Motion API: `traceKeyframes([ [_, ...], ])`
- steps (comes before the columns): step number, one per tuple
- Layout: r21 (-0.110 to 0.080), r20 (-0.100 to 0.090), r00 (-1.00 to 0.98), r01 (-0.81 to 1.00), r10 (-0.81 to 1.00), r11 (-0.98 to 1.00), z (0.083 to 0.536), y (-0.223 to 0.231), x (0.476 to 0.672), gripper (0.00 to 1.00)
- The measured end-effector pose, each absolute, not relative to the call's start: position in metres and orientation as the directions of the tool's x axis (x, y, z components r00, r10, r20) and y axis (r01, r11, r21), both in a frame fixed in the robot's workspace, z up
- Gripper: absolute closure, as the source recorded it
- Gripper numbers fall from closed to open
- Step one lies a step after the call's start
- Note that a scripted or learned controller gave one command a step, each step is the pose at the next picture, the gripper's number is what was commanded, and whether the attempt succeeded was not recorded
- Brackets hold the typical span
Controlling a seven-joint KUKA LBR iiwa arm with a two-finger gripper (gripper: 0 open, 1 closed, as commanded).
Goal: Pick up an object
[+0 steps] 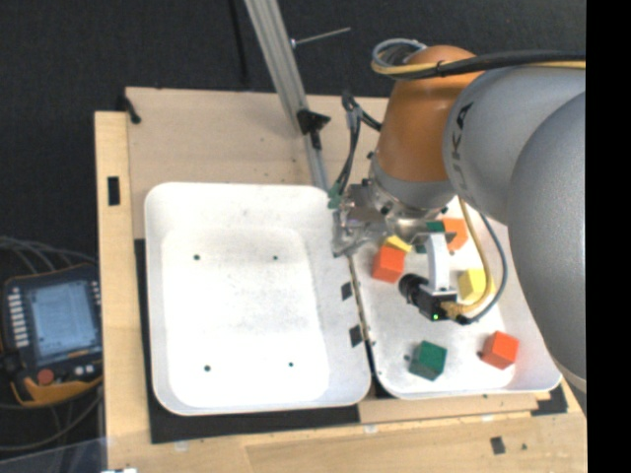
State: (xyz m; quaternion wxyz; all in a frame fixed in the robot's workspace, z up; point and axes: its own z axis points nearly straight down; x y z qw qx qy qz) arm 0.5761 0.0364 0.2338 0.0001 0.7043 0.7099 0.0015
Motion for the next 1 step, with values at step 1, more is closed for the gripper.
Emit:
traceKeyframes([
  [1, 0.003, 0.002, -0.008, 1.0, 1.0, 0.008, 0.2441, 0.0883, 0.5986, 1.0],
])
